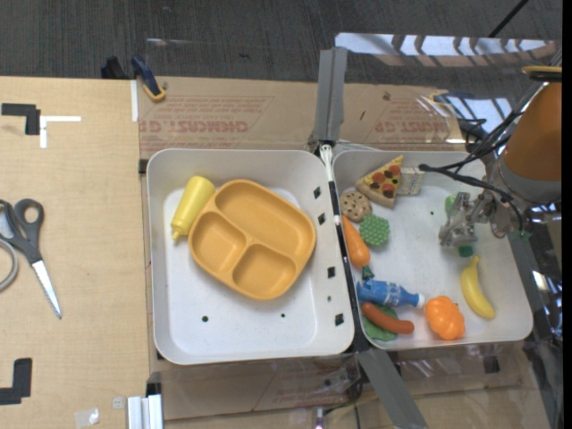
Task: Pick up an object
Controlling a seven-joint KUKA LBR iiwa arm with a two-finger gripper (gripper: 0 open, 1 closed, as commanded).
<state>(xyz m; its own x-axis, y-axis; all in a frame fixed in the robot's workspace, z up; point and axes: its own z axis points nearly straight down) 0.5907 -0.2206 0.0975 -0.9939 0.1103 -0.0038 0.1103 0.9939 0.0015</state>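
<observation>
Pale wooden worktop (71, 266) under a dark floor, scissors (31, 248) at left edge, two shallow white bins side by side at centre and right. Left bin (246, 333): yellow divided tray (253, 238), yellow bottle (190, 206) touching its upper left corner. Right bin (420, 253): pizza slice (382, 181) and cookie (355, 206) at upper left, green ruffled piece (374, 231), carrot (355, 242), blue bottle (390, 293), red-and-green piece (386, 323) along lower left, orange fruit (445, 317) and banana (476, 289) at lower right. End effector (460, 226) low over right bin, reaching from frame right, small green item (466, 250) just beneath. Cannot tell whether fingers apart or together. Nothing visibly gripped; pick apparently not yet made, grasp and lift still left.
</observation>
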